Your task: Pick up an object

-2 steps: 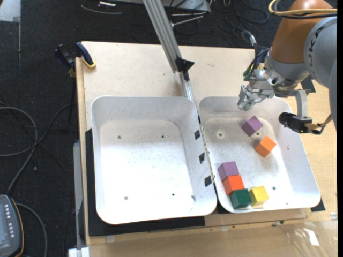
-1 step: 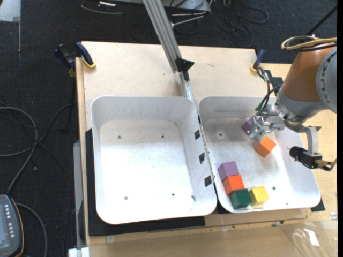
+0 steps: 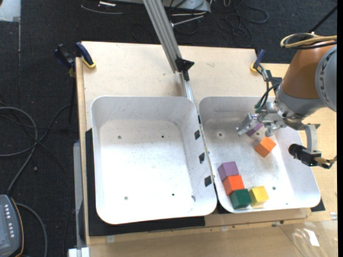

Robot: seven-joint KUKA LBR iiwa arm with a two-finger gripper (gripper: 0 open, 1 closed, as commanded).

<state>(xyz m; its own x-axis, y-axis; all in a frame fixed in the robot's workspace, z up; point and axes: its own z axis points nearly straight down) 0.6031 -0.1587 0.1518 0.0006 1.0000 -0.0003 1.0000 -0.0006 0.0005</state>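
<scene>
The arm (image 3: 313,79) reached in from three o'clock over the right bin (image 3: 300,194). The jaws (image 3: 252,126) hung above the bin's upper middle, metal fingers pointing toward nine o'clock. A small purple shape sat at the fingers; whether it was a gripped object or part of the tool could not be told, nor how far the jaws stood apart.

The nearest loose object was the orange cube (image 3: 265,146), lying tilted on the bin floor at about five o'clock from the jaws, close by but apart from them. A cluster lay further off toward six o'clock: purple block (image 3: 229,169), red block (image 3: 233,183), green block (image 3: 240,198) and yellow block (image 3: 259,195), touching one another near the bin's lower rim.

In my judgement the cube was the sound choice, since it stood alone. The jaws should be centred over it, squared to two flat faces, opened wider than the cube, then lowered fully before closing. The crowded blocks would risk a fouled grip.

The left bin (image 3: 107,159) sat alongside on the worktop (image 3: 134,63).
</scene>
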